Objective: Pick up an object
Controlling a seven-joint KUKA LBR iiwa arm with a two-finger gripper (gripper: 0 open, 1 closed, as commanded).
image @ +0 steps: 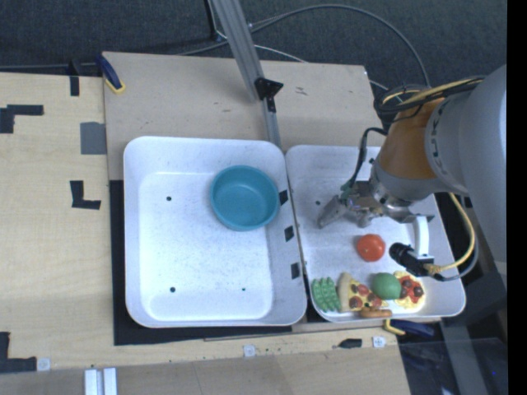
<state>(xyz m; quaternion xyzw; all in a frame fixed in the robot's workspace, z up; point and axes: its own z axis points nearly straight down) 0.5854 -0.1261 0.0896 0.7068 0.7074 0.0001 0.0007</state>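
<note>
The table (49,220) carries two shallow white bins side by side. The left bin (156,295) contains a teal bowl (244,197), which sits upright in the upper right part of that bin, near the divider between the bins.

The arm (436,146) enters from the right and is positioned over the right bin (317,167). The orange band (403,151) is located above the wrist. The gripper (329,216) is lowered into the middle of the right bin and points toward the left. The fingers (333,212) appear spread apart at the tips. No object is visible between them, and they are positioned over bare bin floor.

The candidate objects are grouped in the lower part of the right bin. A red ball (370,247) lies just below and to the right of the gripper, apart from the fingers. Along the bottom wall lie a green ridged toy (325,293), a pizza slice toy (356,295), a green round object (384,285) and a yellow item with red spots (412,290), set close together in a row.

A grey pole (239,39) stands above the bins, and cables (346,15) run across the dark floor behind the table.
</note>
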